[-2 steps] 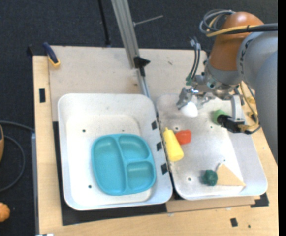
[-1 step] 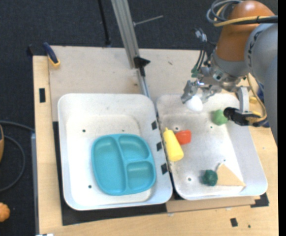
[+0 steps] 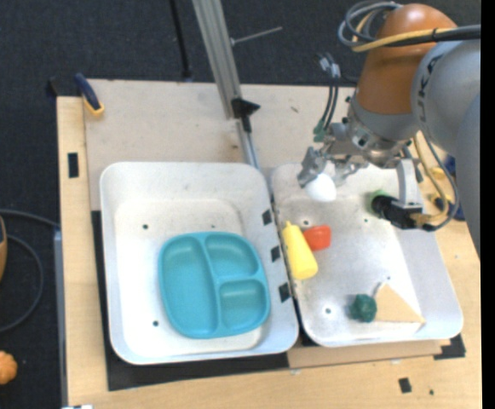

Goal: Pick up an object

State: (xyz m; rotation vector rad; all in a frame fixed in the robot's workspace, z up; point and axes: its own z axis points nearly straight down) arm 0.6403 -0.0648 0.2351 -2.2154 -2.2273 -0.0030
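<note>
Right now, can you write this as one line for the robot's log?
gripper: at white ball, right bin far end | grasp: unclear | yellow piece, orange piece: lying mid-bin | blue tray: left bin

Open floor between yellow object (image 3: 299, 251) and wedge (image 3: 396, 305)

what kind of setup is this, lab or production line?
Looks like a robot lab test bench: two white bins on a wooden board, a metal camera post, toy-like items such as a teal divided plate.

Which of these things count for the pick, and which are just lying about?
For the job: gripper; white ball; yellow piece; orange piece; dark green piece; tan wedge.

Lying about: teal tray; orange ball; clamp.
</note>
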